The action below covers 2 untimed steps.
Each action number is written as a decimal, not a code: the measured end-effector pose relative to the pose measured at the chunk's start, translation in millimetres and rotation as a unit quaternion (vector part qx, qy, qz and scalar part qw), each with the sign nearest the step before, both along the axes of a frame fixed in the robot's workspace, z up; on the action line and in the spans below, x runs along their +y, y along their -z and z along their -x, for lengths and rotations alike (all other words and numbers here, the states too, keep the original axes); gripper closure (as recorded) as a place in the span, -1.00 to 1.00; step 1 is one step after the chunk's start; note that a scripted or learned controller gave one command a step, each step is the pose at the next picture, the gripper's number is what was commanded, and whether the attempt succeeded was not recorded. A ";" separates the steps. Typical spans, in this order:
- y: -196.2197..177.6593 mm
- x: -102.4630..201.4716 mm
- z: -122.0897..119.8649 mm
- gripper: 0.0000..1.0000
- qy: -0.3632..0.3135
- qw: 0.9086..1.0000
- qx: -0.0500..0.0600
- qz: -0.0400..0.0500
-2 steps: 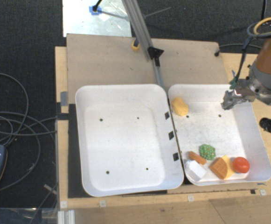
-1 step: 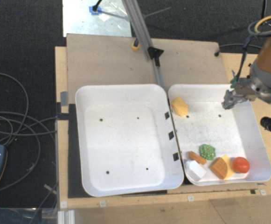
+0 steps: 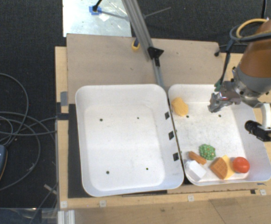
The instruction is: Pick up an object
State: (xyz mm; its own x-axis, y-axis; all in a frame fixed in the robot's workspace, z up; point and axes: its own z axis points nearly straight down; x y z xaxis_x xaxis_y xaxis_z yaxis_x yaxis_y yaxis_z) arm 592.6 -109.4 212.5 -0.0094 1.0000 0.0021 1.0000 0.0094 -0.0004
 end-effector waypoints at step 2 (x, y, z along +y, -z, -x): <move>-20.0 96.2 19.2 1.00 -0.001 1.000 -0.001 0.000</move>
